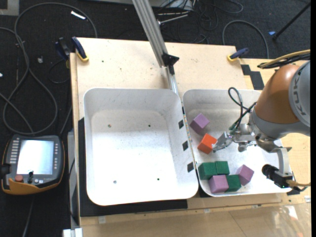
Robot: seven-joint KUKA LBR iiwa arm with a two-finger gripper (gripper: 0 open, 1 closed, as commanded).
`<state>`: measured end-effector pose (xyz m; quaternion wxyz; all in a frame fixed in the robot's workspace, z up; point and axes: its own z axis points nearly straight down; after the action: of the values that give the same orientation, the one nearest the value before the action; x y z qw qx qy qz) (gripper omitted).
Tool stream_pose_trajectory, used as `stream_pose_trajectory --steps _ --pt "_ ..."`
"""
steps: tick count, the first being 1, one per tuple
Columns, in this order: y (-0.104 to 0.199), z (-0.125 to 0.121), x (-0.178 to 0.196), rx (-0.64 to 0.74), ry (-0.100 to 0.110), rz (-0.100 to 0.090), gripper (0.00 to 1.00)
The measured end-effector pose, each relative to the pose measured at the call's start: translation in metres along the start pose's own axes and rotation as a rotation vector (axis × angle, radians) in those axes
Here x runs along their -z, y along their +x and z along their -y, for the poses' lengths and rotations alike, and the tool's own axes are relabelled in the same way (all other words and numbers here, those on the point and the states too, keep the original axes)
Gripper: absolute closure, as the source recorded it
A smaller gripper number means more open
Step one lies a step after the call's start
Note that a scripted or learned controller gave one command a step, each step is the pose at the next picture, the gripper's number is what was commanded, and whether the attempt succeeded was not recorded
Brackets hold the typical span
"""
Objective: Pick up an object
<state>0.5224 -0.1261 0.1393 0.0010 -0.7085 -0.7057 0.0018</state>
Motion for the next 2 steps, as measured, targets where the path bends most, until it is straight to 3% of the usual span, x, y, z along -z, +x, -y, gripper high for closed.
stream_pose_trajectory --steps 1,2 --pt "-0.015 -0.037 -0.021 0.003 -0.025 0.003 0.00" --pt "-0.056 -0.051 -0.044 0.001 -0.006 0.002 0.00"
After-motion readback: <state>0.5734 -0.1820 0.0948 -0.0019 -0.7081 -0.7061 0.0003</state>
